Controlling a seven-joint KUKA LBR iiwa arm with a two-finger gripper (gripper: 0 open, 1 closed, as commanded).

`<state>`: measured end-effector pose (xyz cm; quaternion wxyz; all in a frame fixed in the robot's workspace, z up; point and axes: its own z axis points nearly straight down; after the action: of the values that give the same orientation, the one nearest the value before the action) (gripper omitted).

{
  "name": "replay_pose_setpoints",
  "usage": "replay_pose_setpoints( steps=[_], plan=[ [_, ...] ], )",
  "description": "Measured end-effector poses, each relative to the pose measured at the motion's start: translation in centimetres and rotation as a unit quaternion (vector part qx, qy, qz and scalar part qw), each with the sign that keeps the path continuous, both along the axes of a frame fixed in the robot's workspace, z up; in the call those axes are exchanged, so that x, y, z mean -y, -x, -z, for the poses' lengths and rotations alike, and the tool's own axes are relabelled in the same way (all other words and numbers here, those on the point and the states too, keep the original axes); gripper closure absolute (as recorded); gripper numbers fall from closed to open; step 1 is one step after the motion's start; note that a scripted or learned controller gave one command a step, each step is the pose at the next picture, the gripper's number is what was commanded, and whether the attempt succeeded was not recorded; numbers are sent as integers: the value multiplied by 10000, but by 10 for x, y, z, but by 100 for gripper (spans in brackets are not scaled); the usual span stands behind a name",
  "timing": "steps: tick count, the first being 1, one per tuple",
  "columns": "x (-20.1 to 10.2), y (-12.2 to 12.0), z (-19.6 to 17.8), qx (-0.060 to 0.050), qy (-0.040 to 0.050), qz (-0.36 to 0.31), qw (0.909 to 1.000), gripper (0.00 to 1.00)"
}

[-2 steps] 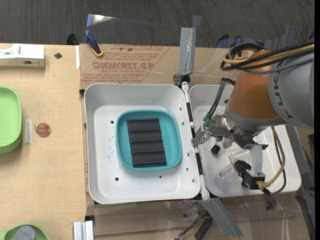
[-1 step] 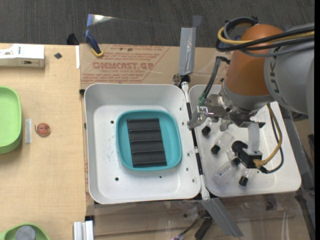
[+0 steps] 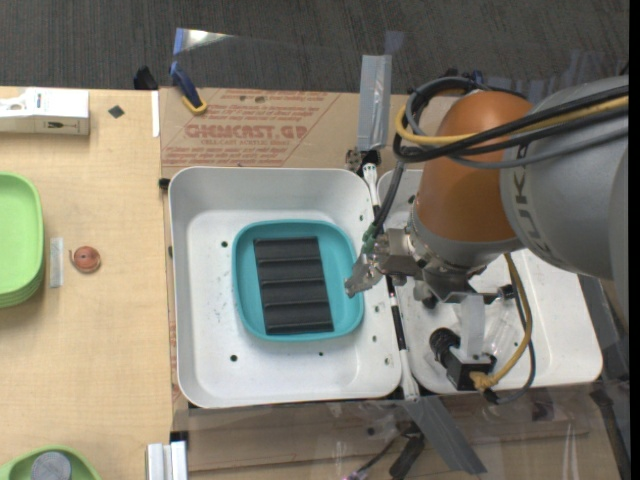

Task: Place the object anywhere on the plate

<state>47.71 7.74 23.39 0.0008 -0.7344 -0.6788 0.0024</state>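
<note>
Currently we log the end effector (image 3: 362, 276) at the teal plate (image 3: 297, 280) rim in the left bin (image 3: 200, 368); grip state unreadable (wrist blocks it). Object unidentified; next move needs locating it.

Plate (image 3: 246, 298): teal, squarish with rounded corners and a raised rim, lying flat on the floor of the left white bin (image 3: 200, 368), roughly centred there and nearer the bin's right wall than its left. Turned slightly relative to the bin walls. Object (image 3: 292, 285): dark grey to black, rectangular, ribbed crosswise into about four raised bands, long axis running from the far side toward the near side. It rests flat inside the plate's well, covering most of the centre, with teal rim showing on all four sides. Its material cannot be told.
</note>
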Motion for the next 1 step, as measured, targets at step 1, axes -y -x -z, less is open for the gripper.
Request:
replay_pose_setpoints(
  steps=[1],
  plan=[
    [48, -18, -8, 4, 3, 60, 10000, 0]
  ],
)
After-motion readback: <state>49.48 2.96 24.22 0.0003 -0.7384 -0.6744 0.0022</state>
